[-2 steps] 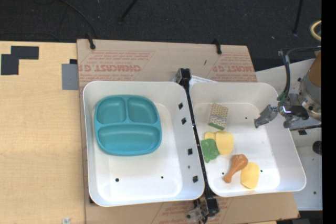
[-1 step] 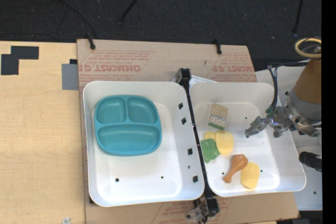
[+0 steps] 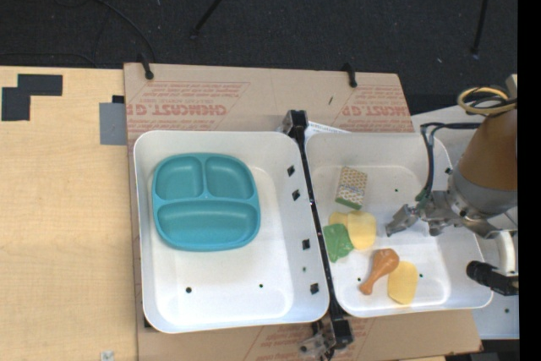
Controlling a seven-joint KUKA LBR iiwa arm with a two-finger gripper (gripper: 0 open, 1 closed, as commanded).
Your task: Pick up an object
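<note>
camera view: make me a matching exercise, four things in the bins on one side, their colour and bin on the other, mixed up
Things:
1. divided plate
2. drumstick
3. patterned packet
4. leafy toy piece

Descriptions:
A. green, right bin, by the divider
B. teal, left bin
C. orange-brown, right bin, towards the near edge
D. speckled with a green edge, right bin, farthest back of the items

Pairs: 1-B, 2-C, 3-D, 4-A

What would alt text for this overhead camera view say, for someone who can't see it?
A robot arm's gripper hovers over the right white bin, beside toy foods: a drumstick, yellow pieces and a green piece. The left bin holds a teal divided plate.
</note>
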